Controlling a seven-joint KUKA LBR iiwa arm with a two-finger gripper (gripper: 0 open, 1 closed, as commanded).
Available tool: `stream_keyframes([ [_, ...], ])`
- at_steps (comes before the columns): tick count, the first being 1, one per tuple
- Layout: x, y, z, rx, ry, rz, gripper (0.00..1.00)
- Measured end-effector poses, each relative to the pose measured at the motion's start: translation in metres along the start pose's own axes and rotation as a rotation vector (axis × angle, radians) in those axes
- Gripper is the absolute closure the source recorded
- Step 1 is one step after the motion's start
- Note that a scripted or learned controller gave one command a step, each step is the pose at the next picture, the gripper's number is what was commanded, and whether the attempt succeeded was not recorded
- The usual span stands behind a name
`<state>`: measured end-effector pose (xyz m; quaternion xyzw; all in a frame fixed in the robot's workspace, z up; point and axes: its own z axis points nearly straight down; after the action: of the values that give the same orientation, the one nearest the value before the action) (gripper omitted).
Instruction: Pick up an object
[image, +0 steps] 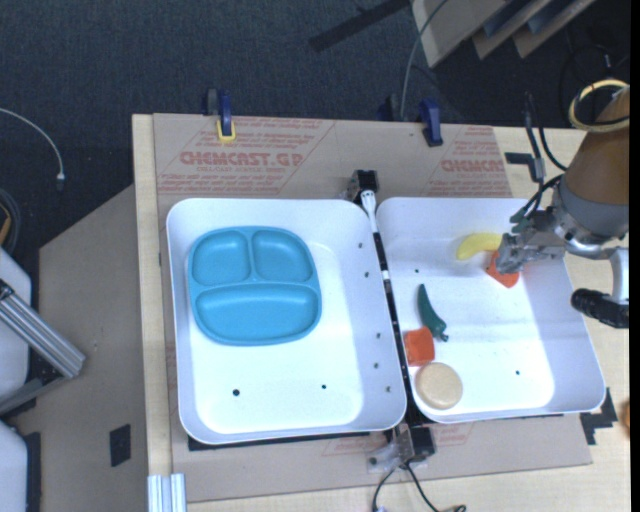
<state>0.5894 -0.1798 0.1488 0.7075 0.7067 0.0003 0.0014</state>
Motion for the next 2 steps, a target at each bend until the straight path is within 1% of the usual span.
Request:
stream_keyframes([
  [1, -0.002, -0.005, -0.046, -0.003, -0.001, 0.0, 1.0],
  [2, -0.003, -0.004, -0.09, -0.004, -0.001, -0.002, 1.0],
])
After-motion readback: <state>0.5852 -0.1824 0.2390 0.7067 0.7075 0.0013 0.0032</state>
